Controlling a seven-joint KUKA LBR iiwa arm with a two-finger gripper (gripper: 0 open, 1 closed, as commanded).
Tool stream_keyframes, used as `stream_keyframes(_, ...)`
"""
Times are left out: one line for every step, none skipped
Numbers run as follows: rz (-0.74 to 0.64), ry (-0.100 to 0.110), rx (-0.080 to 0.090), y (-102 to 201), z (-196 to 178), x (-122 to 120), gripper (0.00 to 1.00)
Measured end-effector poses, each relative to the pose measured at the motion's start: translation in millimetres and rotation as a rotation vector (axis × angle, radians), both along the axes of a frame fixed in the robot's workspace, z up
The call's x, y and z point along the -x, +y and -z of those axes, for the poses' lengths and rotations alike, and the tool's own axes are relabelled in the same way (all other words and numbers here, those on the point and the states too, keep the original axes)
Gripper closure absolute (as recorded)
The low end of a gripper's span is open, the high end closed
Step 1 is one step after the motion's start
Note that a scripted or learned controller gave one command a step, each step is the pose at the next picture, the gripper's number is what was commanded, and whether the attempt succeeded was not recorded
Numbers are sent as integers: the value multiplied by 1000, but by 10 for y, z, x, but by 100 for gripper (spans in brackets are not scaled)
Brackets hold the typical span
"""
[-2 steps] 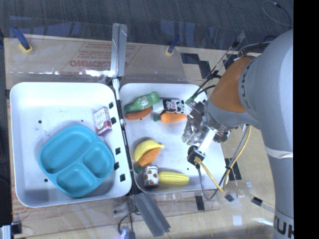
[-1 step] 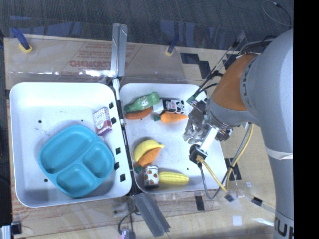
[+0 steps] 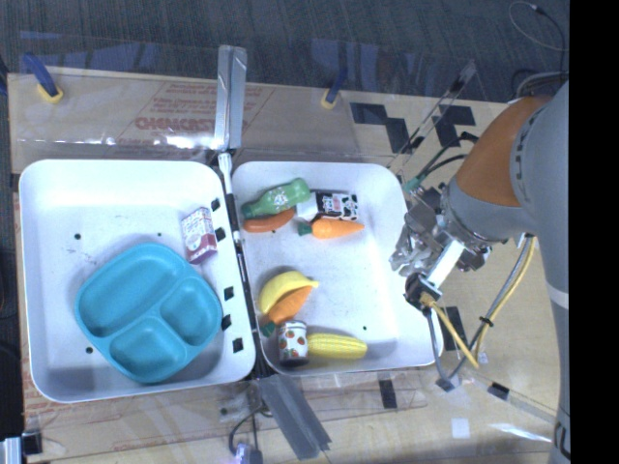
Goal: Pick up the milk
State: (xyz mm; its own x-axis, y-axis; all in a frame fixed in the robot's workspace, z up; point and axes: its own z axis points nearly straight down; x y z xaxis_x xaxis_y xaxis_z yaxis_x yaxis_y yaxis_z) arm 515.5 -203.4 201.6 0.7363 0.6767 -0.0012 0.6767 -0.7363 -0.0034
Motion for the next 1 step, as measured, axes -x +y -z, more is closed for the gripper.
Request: stream_keyframes(-111, 0, 0, 3, 513, -463, 100)
